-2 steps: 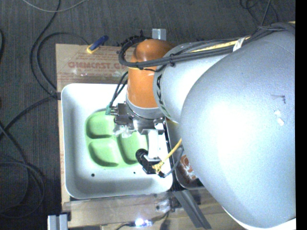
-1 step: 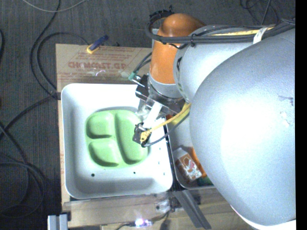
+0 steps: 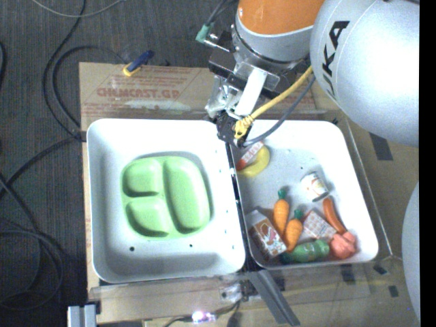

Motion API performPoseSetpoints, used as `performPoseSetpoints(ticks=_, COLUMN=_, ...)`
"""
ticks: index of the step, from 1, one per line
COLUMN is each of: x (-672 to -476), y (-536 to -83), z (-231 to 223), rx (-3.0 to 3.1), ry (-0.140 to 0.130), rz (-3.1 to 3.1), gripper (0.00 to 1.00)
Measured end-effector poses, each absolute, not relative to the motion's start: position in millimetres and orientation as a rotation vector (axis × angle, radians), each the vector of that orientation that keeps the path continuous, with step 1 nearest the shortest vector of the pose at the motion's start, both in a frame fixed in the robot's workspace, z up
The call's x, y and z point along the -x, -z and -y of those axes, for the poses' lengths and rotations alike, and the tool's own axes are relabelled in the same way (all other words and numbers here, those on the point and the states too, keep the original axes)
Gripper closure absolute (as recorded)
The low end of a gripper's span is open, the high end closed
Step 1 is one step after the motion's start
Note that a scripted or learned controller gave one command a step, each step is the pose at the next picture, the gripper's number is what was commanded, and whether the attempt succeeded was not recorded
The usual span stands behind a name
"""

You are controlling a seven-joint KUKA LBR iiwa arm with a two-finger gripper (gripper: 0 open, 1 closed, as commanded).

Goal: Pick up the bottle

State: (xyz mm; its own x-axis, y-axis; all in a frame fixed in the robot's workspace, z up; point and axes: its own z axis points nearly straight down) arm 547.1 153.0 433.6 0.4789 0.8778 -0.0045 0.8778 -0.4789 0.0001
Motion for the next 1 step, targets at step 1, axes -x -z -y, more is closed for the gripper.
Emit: performPoseSetpoints(ticks=1, x=-512.1, y=-324.0, z=-197.6, rx=-2.602, ry=0.01, rz=-1.759, gripper=1.0)
